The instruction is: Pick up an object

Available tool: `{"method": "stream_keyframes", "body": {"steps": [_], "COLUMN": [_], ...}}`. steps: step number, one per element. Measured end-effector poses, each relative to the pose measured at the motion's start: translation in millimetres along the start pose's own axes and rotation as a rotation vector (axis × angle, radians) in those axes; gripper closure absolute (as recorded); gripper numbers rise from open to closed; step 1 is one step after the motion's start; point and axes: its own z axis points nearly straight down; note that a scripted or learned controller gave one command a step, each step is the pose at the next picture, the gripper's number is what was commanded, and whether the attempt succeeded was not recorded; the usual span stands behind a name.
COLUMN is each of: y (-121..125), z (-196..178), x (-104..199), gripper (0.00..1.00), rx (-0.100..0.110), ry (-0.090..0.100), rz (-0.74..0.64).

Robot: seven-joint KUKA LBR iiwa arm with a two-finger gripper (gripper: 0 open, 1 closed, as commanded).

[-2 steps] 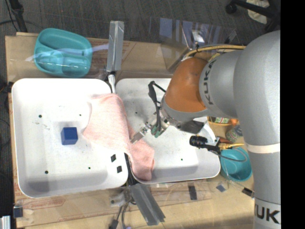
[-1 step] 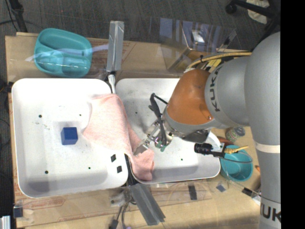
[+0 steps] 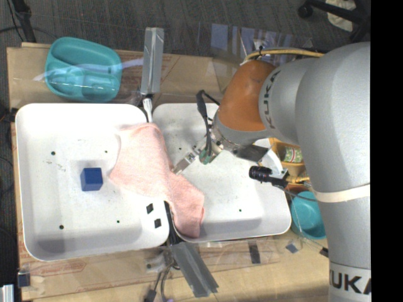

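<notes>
Fingers seem spread with nothing between them, mid-frame just beside the pink cloth, so they might close on bare white bin.

floor: dark grey carpet | bench: wooden | chair base: top right

Two white bins, one pink cloth, one blue cube, one teal container.

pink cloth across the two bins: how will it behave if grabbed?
The pink cloth is probably floppy: it sags over the wall between the left bin and right bin. Likely light; expect it to drag and unfold rather than lift whole.
</notes>
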Motion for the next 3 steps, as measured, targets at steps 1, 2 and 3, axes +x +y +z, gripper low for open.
{"method": "stream_keyframes", "body": {"steps": [1, 2, 3], "y": [-25.3, -24.1, -22.6], "z": [-8.7, -0.5, -11.3], "x": [31.5, 35.9, 35.3], "gripper": [0.00, 0.00, 1.00], "rx": [0.001, 0.001, -0.001], "ry": [0.003, 0.002, 0.001], "rz": [-0.119, -0.279, -0.284]}}
